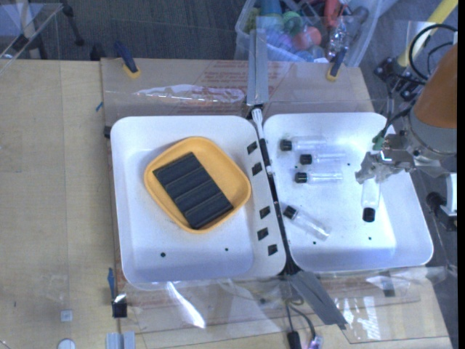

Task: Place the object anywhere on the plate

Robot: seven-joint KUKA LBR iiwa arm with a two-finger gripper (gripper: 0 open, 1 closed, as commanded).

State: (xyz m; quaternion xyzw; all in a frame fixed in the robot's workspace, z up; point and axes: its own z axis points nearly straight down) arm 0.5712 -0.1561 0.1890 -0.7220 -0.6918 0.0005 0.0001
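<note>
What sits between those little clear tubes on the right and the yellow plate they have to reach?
The raised divider where the two bins meet runs between the tubes and the yellow plate. A ridged black block already lies across the plate's middle, leaving bare rim around it.

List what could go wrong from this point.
1. The hand is over a clear vial lying flat in the right bin; such a vial may roll or slip from a grasp.
2. A dark ridged block covers much of the yellow plate, so a vial set there might roll off.
</note>
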